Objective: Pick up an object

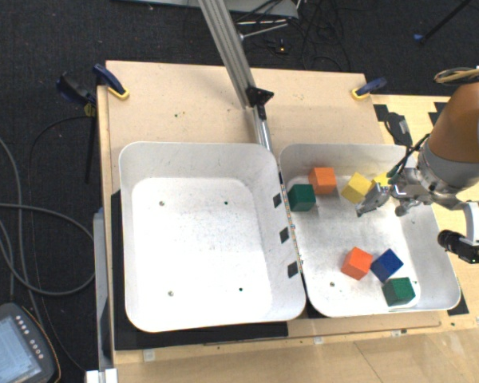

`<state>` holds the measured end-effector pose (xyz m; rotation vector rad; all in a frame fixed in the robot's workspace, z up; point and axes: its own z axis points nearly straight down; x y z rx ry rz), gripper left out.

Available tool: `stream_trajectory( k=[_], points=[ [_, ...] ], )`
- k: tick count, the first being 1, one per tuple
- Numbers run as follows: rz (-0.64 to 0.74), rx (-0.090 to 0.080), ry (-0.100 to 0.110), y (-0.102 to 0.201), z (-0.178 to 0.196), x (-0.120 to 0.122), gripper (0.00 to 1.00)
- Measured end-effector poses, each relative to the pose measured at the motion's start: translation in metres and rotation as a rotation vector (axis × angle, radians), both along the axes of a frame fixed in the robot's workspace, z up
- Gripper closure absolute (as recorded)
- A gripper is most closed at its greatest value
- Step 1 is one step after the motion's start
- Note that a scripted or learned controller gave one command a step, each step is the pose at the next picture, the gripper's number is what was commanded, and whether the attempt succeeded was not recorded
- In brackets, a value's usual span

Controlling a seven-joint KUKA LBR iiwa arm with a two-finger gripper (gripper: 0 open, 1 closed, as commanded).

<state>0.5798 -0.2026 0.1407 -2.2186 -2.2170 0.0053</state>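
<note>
Currently the yellow block (357,187) is sitting tilted in the right bin (431,298), just right of the orange block (323,179); small, matte, cube-like. End effector (381,202) is hovering just right of yellow block, fingers looking apart, nothing between them. Approach step, I'd judge; next move is calling for centring over it, descending, closing. Green block (301,197) is lying left of it.

I watch through one fixed camera mounted above the bench (223,102), tilted down at a slant. It sits far enough back to take in both white bins (199,238) and the surrounding dark floor (40,54).
</note>
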Motion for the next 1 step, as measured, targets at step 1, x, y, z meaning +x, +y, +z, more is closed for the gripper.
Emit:
stream_trajectory(
  k=[1],
  points=[
    [0.000,-0.002,-0.004,0.0006,-0.0482,-0.0004,0.00]
  ],
)
